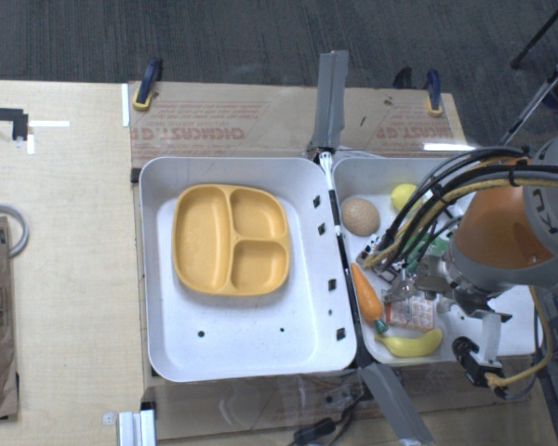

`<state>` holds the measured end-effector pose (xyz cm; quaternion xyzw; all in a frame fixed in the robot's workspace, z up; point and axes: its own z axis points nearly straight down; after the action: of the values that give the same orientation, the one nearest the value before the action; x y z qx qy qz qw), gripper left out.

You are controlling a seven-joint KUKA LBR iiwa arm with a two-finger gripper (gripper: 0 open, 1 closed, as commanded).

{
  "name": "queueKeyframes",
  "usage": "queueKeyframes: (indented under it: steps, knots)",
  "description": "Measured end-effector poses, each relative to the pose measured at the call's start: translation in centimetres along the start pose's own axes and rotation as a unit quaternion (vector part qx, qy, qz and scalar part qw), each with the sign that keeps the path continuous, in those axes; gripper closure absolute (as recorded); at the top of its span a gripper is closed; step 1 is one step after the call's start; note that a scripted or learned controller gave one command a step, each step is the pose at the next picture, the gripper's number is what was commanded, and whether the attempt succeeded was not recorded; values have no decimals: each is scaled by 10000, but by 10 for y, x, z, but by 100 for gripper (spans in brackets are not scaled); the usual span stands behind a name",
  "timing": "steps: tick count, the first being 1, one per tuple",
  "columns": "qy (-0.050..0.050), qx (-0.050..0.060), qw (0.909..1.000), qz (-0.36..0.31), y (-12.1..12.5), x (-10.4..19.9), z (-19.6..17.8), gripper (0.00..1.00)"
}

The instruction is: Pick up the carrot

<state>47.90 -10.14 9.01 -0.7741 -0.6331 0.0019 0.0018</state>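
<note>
The carrot (366, 293) is orange with a green tip and lies along the left wall of the right bin (381, 165), pointing toward the bin's near edge. The arm's orange band and wrist (502, 235) hang over the middle of the right bin, with dark cables looping from it. The gripper (411, 291) is below the wrist, just right of the carrot, over a clear packet with red print (411, 312). Cables and the wrist mask it.
A tan round potato-like ball (360, 216) and a yellow lemon (404, 196) sit at the back of the right bin. A yellow banana (411, 344) lies at its near edge. The left bin (167, 342) holds a yellow divided plate (231, 240).
</note>
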Motion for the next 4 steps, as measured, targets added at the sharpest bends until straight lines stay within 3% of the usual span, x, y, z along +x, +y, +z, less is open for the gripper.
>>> queueKeyframes:
  steps: [1,2,3,4]
  knots:
    - [-9,-17,9939,-1098,50,68,-101,0]
    - [-11,-11,9990,-445,7,6,-160,0]
    - [-23,-104,9958,-914,64,-46,-24,0]
    - [-6,-20,9764,-2159,30,-32,-1,0]
